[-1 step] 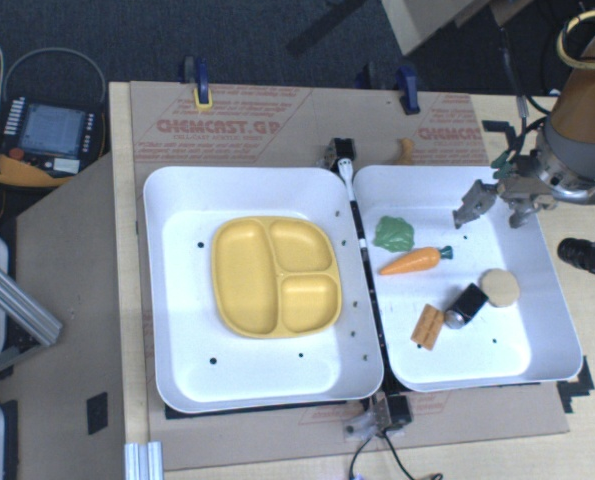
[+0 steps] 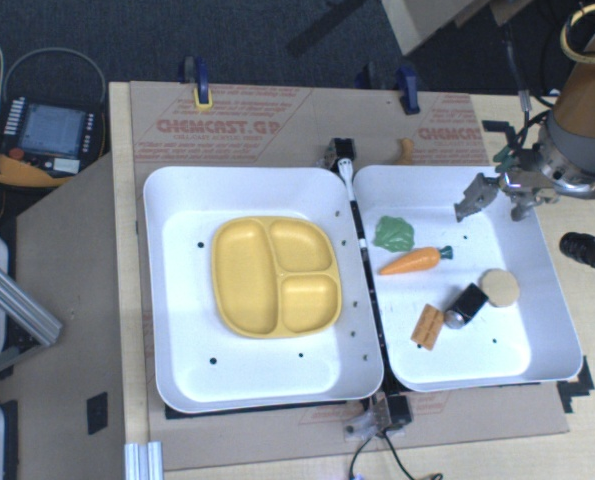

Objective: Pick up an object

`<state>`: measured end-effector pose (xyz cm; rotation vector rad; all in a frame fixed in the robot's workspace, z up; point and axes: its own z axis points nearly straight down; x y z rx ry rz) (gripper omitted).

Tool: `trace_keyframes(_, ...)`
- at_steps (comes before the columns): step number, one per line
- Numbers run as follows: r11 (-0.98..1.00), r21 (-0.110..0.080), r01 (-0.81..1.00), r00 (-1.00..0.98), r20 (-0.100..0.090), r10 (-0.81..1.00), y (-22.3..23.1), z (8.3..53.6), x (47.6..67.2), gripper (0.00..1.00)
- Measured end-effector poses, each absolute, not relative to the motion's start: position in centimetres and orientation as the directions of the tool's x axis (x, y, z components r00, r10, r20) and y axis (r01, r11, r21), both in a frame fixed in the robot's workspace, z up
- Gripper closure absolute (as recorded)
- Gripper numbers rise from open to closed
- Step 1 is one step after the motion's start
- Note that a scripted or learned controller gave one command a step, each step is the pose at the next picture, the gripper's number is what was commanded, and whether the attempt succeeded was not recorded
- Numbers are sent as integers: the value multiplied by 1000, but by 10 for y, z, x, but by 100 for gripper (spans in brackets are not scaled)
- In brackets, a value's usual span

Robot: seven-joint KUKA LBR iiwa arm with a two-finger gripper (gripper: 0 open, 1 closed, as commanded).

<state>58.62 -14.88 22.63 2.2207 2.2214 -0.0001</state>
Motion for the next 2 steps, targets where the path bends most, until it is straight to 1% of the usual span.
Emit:
trace_keyframes(1,-1,-8,1000,1,2,1000,-144,166,578,0)
trace_keyframes(2,0,-8,1000,0,2,1000,-143,119,569,0)
